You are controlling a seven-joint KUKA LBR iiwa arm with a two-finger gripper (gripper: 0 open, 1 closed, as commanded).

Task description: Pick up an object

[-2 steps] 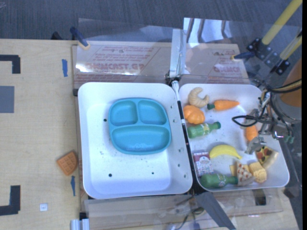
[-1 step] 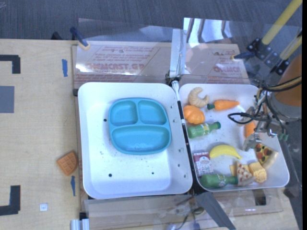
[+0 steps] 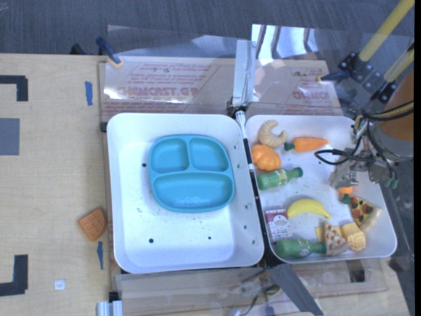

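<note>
A waffle (image 3: 93,224) lies on the worktop (image 3: 46,176) beside the left bin's (image 3: 125,242) front left corner. A blue divided plate (image 3: 191,172) sits in that bin. The right bin (image 3: 388,242) holds a croissant (image 3: 270,133), orange (image 3: 266,157), carrot (image 3: 309,144), two green bottles (image 3: 279,178), a banana (image 3: 308,207) and pizza slices (image 3: 364,210). The gripper (image 3: 352,176) hangs near that bin's right edge, over a small orange piece (image 3: 346,193); whether it grips anything I cannot tell.
</note>
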